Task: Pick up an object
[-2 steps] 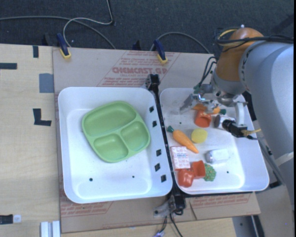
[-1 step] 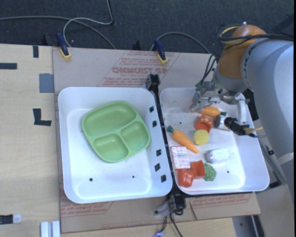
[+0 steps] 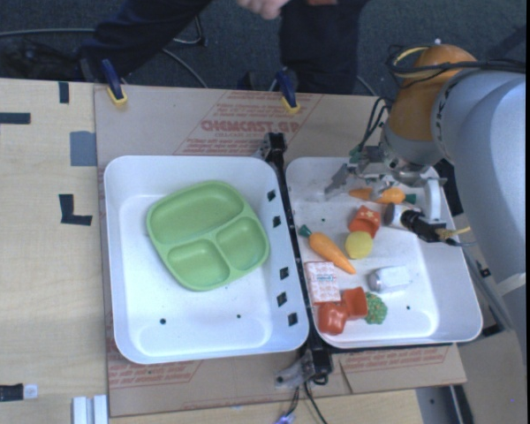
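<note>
Several toys crowd the right bin (image 3: 442,325): carrot (image 3: 329,250) near centre, yellow ball (image 3: 359,245) at its 3 o'clock. Tool (image 3: 371,179) hangs at the bin's 12 o'clock over a small orange piece (image 3: 384,195); grip state: cannot tell. Descend straight, centred on one piece.

cam: one fixed view sitting above the bench (image 3: 35,237), looking down at a slant | framing: taking in both white bins (image 3: 124,325) whole, mid-range | arm (image 3: 486,148) coming in from frame right
</note>
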`<move>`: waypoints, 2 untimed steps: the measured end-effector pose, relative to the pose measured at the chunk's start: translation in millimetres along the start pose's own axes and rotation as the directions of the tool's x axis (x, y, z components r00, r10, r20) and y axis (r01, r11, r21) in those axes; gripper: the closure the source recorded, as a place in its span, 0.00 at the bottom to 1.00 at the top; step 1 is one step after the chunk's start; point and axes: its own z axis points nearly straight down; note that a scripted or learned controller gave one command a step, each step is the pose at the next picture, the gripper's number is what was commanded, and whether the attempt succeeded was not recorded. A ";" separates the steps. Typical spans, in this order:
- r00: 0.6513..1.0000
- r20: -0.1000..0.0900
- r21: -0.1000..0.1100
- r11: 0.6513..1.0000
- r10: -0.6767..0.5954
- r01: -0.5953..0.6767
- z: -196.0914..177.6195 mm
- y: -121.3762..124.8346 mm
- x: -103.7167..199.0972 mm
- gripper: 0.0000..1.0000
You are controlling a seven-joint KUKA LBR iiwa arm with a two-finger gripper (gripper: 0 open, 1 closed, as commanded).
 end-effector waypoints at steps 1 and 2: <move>1.000 -0.015 0.009 1.000 -0.002 0.002 15.9 -35.4 -26.6 0.00; 1.000 -0.007 0.011 1.000 0.002 -0.002 15.9 -73.6 9.5 0.00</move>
